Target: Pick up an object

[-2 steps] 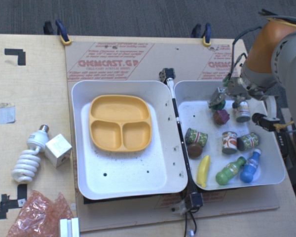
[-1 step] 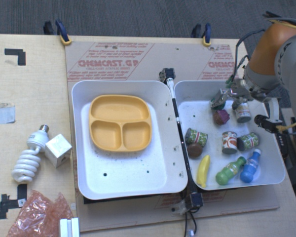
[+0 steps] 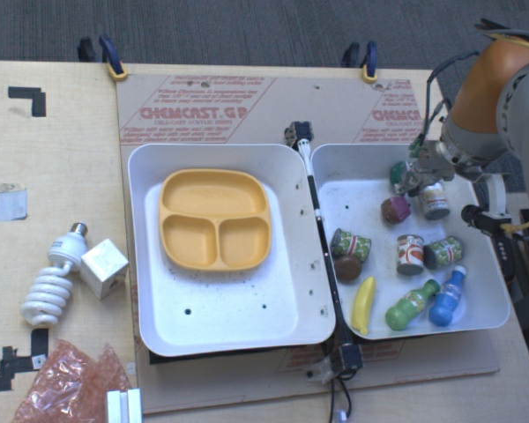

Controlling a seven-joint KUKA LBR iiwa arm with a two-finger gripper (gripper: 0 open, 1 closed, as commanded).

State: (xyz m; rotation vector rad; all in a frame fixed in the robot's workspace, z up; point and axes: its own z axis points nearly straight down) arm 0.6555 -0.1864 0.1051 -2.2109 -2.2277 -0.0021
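Two white bins sit side by side on the bench; the left bin (image 3: 150, 263) holds a yellow tray (image 3: 215, 218). Over the right bin (image 3: 485, 315), the gripper (image 3: 420, 176) hangs by a small can (image 3: 435, 201); its grip cannot be made out.

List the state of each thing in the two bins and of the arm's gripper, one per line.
Yellow divided plate: flat in the left bin, compartments bare.
Banana: lying in the right bin.
Green bottle: lying on its side.
Blue bottle: lying on its side.
Red-and-white can: upright.
Gripper: low over the right bin's far end.
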